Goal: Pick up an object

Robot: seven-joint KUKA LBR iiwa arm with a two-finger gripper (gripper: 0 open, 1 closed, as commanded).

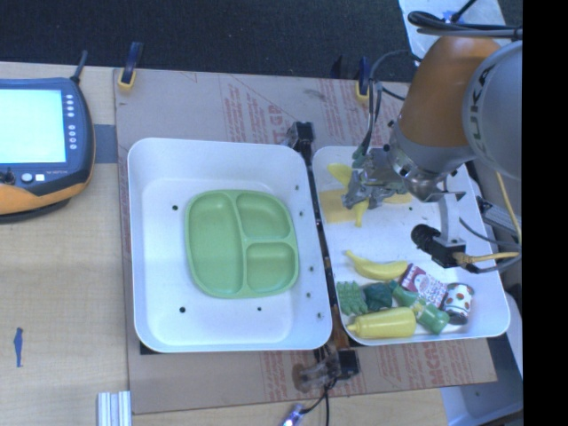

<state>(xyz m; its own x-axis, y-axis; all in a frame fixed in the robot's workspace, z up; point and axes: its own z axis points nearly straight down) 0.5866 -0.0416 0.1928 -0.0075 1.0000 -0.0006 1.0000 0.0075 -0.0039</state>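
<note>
Yellow plastic pieces [341, 204] lie flat in the right white bin's [497, 322] far corner, directly under the claw [366, 193]; whether it is released or clenched I cannot tell. So close to the bin wall, it may well scrape or slip off the thin, flat pieces.

Your hand [366, 193] hangs over the far part of the right bin [497, 327], with a flat piece [337, 204] just under and left of it. Nearer the camera than the hand lie the banana [376, 267], then the leafy toy [364, 296] and the corn-shaped toy [383, 325] at the near rim, cans [437, 293] to their right. Well left of the hand, the left bin [151, 238] holds a divided tray [240, 242]. Far left on the counter [62, 309] sits a pendant [40, 145].
</note>
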